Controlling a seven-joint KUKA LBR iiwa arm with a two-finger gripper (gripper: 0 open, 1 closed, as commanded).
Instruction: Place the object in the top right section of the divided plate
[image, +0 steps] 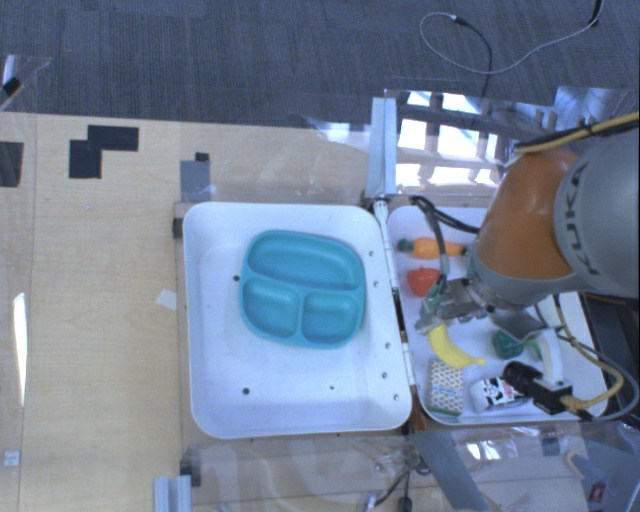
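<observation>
A blue divided plate (302, 288) lies in the left white bin (215, 400), with one long section at the far side and two smaller ones at the near side. My gripper (438, 308) hangs low over the right bin (425, 405), just above a yellow banana (452, 348) and beside a red toy fruit (423, 281). The grey and orange arm (545, 225) covers much of that bin. I see nothing on the plate.
The right bin also holds an orange carrot (432, 247), a green piece (507, 345), a patterned packet (446, 386) and a black and white item (505, 388). A raised rim (393, 300) separates the two bins.
</observation>
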